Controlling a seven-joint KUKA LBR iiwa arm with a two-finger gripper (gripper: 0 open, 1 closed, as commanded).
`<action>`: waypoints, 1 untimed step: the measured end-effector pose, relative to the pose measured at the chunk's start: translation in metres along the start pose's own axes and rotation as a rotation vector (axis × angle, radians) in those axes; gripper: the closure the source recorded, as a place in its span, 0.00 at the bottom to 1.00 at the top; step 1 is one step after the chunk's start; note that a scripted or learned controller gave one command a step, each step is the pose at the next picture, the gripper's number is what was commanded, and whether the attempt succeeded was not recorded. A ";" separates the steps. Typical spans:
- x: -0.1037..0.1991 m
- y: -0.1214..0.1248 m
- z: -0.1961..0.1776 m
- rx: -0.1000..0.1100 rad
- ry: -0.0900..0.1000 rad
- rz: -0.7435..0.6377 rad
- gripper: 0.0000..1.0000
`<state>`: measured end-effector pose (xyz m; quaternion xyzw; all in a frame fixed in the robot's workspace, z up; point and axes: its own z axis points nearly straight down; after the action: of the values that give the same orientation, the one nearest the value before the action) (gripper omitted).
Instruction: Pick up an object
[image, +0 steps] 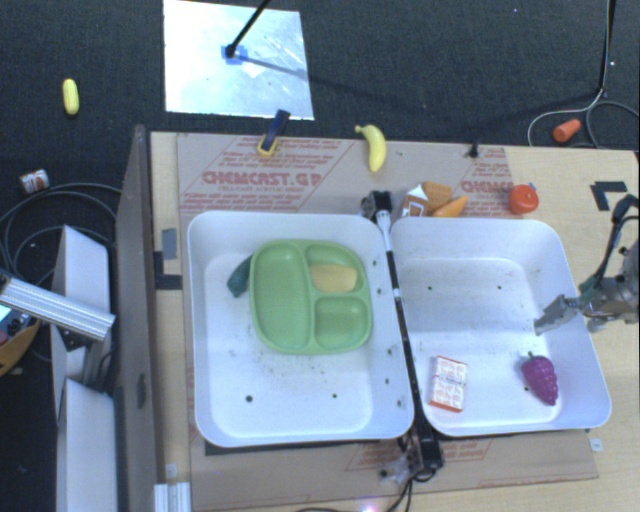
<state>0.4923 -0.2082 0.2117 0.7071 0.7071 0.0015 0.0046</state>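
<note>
In the right bin, a bunch of purple grapes lies near the front right corner. A small white and red box lies at the front left. My gripper reaches in over the bin's right rim, above and a little behind the grapes, apart from them. Nothing shows in its grasp. In the left bin stands a green divided plate with a yellow piece in one compartment. A dark green item lies against the plate's left edge.
Behind the bins on the cardboard lie a banana, orange toy foods and a red tomato-like item. A black divider bar runs between the bins. Cables and a metal frame stand left of the bench.
</note>
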 end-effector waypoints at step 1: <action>0.007 -0.005 0.009 0.007 0.004 -0.001 0.00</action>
<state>0.4869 -0.2009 0.2022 0.7066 0.7076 0.0004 0.0010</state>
